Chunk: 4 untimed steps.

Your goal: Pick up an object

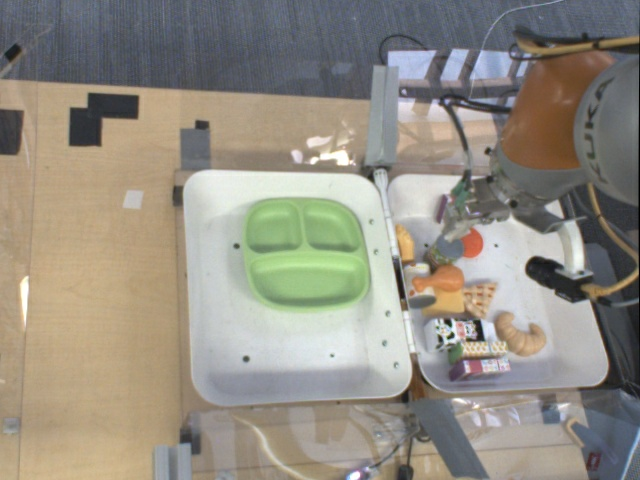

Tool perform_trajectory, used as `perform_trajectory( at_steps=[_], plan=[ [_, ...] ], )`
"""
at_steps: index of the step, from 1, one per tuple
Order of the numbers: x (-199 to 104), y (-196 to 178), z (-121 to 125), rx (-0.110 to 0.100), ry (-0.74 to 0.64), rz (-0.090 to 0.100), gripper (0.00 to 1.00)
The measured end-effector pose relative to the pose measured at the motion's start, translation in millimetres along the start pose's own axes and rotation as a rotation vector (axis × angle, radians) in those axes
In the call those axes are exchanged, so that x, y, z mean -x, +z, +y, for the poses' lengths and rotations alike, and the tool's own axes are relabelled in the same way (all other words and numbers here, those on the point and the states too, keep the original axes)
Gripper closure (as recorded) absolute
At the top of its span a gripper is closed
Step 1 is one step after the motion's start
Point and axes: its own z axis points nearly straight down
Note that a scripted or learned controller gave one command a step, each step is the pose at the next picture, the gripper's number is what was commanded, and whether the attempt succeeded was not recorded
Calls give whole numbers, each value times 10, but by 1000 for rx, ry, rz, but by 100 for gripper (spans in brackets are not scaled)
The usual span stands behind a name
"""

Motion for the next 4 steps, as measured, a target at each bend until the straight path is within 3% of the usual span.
perform_trajectory(
  at_steps=[1, 2, 3, 4],
  plan=[
    [245, -451, -315, 4, -493, -3, 100],
    [345, 534, -195, 36, -151, -19, 100],
    [267, -293, 677, 3, 153, -2, 100],
    [419, 596, 260, 8, -31, -3, 100]
  ],
)
